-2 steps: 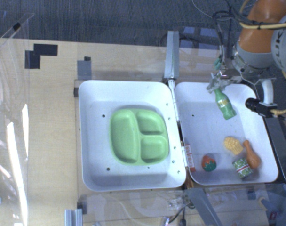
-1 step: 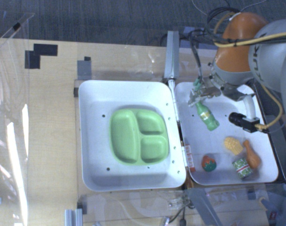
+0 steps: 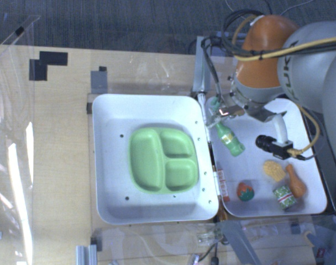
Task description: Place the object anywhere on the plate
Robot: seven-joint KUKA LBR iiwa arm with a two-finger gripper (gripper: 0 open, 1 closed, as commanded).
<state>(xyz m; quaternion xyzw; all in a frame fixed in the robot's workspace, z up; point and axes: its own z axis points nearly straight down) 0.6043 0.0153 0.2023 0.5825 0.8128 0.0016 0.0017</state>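
The pincer [image 3: 222,114] sits at the right bin's [image 3: 314,203] ten o'clock corner, over the green bottle's [image 3: 229,138] neck; whether it pinches the bottle I cannot tell. A weak hold could drop the bottle on the wall between bins. The green plate [image 3: 162,160] at nine o'clock has open room all round.

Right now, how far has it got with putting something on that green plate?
Nothing lies on the green plate yet. The claw is over the right bin's near-left corner, by a green bottle; a grasp isn't clear. Carrying an item across and setting it down remains.
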